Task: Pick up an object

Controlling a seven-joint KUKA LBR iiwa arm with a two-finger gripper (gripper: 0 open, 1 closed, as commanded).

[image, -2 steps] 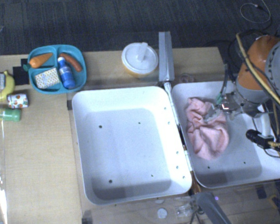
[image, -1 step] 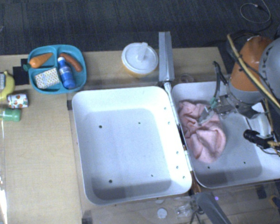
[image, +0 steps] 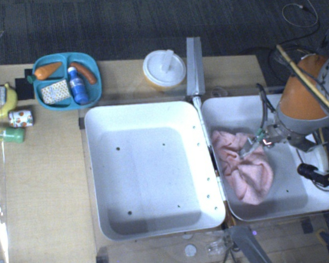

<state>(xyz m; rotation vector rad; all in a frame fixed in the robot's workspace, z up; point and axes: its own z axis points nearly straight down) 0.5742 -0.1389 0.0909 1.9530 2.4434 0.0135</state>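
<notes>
A crumpled pink cloth (image: 244,166) lies in the right white bin (image: 232,113), against its left wall. My gripper (image: 253,146) reaches in from the right and sits low over the cloth's upper right part, touching or just above it. The grey arm with its orange band (image: 300,100) stretches over the bin's right side. The left white bin (image: 145,176) holds no objects.
On the bench at the back left stand a blue divided plate (image: 67,79) with toy foods, a banana (image: 8,101), a small can (image: 20,118) and a green bottle (image: 3,134). A white lidded cup (image: 164,69) and a metal post (image: 193,67) stand behind the bins.
</notes>
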